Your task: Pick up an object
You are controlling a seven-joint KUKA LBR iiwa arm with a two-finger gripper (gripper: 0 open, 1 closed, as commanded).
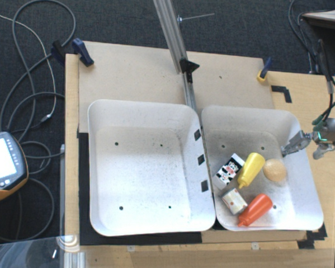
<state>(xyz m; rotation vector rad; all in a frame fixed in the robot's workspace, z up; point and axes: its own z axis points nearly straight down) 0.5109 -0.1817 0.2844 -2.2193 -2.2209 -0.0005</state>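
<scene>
The right bin (297,217) holds everything — bottle (251,168), carrot (256,210), ball (275,170), box (229,170).

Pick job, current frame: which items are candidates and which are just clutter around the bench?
Job-relevant, all in the right bin:
- yellow bottle
- orange bottle
- tan ball
- black-and-white patterned box
- small white block
- gripper, over the bin's right rim

Just lying about:
- left bin
- handheld pendant
- blue clamp
- yellow clamp
- floor cables
</scene>
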